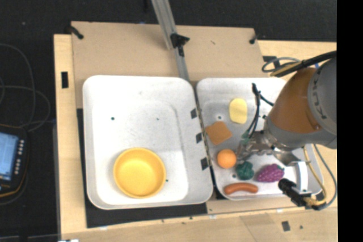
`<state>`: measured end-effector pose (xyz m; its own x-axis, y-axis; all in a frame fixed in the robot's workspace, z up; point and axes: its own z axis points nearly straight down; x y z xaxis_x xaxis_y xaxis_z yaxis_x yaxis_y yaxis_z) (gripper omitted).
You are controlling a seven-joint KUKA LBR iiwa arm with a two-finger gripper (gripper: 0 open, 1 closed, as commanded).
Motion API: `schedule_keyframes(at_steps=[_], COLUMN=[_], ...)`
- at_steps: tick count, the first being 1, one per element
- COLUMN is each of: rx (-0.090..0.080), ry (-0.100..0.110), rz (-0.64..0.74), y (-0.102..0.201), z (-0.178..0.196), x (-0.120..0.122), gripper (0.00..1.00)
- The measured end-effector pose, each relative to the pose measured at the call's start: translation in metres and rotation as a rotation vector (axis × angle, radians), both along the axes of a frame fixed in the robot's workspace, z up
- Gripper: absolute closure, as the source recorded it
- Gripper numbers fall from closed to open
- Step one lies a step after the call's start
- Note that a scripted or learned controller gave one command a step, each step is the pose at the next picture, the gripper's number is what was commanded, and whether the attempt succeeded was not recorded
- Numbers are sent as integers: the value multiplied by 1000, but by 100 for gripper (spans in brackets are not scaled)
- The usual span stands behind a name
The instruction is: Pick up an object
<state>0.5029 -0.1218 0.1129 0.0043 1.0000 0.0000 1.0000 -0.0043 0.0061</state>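
Note:
In the right bin [212, 93] lie several small objects: a pale yellow piece [239, 110], a brown square slab [218, 132], an orange ball [226, 158], a dark green piece [245, 170], a purple grape bunch [269, 173] and a red sausage [240, 189]. My gripper [248, 151] hangs low over the bin's middle, just above the green piece and right of the orange ball. The wrist and orange band hide its fingertips.
The left bin [136, 105] holds a yellow bowl [139, 172] at its front. A metal pole [161, 5] slants from the top down to the bins' shared edge. Cables [261, 102] loop beside the arm. A tablet [10, 158] sits at far left.

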Motion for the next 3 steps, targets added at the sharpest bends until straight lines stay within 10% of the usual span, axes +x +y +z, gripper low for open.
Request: schedule_keyframes(at_steps=[3], rx=[-3], ry=[-2], rz=[8], y=[-4], z=[172], x=[16], gripper=[100])
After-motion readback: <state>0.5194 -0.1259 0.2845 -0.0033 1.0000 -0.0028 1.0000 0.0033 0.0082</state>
